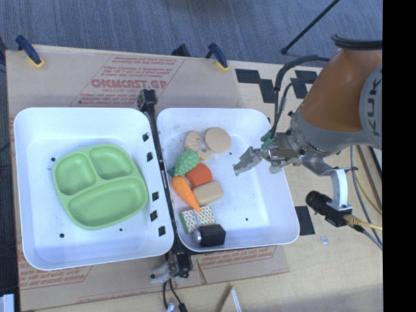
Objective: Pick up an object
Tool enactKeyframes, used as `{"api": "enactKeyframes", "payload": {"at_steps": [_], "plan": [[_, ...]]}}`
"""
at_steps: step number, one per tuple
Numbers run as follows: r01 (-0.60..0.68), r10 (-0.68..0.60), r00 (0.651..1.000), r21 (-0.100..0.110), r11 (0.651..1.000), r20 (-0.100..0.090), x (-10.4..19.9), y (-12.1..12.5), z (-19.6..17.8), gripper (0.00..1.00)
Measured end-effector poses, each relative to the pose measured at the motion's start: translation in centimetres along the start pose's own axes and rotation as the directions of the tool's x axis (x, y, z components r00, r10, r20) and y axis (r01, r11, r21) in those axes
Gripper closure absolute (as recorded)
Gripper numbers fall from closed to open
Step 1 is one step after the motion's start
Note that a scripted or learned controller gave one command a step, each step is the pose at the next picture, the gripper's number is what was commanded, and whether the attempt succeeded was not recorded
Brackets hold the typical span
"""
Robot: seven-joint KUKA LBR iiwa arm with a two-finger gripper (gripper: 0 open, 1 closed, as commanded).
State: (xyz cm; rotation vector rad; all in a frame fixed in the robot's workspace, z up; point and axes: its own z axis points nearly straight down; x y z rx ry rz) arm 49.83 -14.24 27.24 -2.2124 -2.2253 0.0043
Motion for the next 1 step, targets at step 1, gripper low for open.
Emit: {"api": "enactKeyframes", "payload": {"at_steps": [1], "plan": [[0.002, -0.002, 1.000, 0.003, 1.000, -0.001, 4.83, 1.13, 9.26, 0.00]]}}
